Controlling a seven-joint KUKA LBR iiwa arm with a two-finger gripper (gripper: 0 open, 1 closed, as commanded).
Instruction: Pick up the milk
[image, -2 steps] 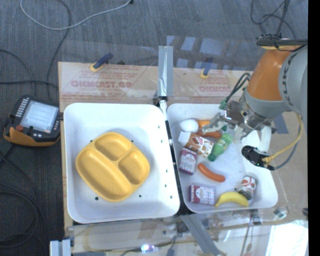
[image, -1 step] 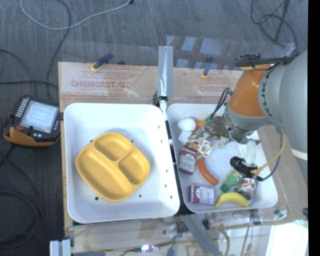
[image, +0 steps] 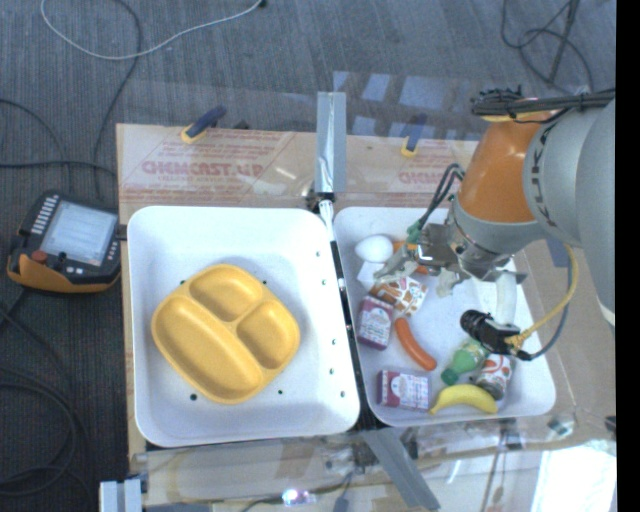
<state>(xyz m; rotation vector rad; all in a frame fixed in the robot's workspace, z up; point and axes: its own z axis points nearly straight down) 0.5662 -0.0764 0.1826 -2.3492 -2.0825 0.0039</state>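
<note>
The tool (image: 432, 262) is hanging over the right bin (image: 540, 395); I cannot tell its opening. The milk (image: 374, 323) is lying just beside the carrot (image: 415, 345), on its left.

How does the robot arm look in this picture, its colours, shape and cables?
The arm is thick, rounded and grey, with a wide orange band above the wrist. Black cables and one yellow cable hang near the wrist. The claw is small, dark metal.
</note>
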